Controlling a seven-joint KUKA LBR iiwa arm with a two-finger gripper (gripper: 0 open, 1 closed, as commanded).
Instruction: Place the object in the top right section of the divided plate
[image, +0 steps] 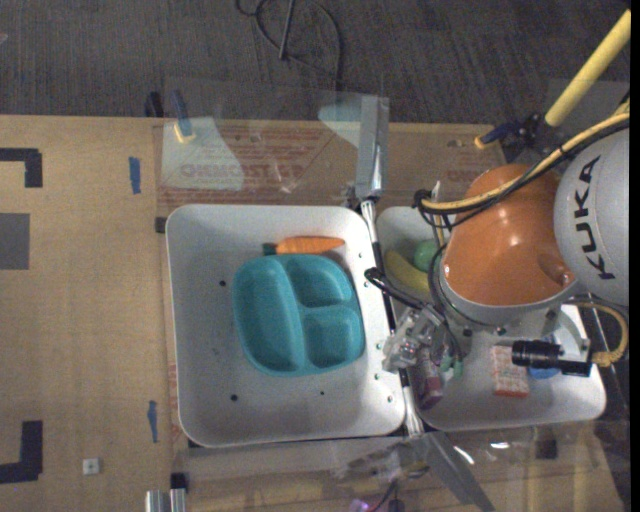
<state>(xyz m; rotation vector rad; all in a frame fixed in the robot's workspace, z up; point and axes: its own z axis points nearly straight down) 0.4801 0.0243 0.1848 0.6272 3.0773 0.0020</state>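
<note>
Overall, the tabletop (80, 330) is a pale wood-toned board marked with black corner pieces and strips of blue tape; beyond its far edge lies dark grey flooring with a loose cable. Two shallow white bins sit side by side — the left bin (200, 400) carries a teal divided plate (297, 314), all three sections bare, and an orange carrot-shaped object (310, 243) lies just beyond the plate's far rim, touching or nearly touching it. The right bin (570, 395) is largely covered by the arm (510, 250) (grey body, orange band), with yellow cabling looped above it. Beneath the arm a yellow item (402, 268) and a green one (428, 255) show at the bin's far-left corner; a small red-and-white packet (508, 375) and a blue piece (545, 370) lie toward its near side.

The gripper (425, 352) sits low over the dividing wall between the bins, at the right bin's left edge. A dark purplish object (432, 385) lies right at its tip; whether it is pinched between the fingers, I cannot tell. The gripper stands just beside the plate's right rim.
</note>
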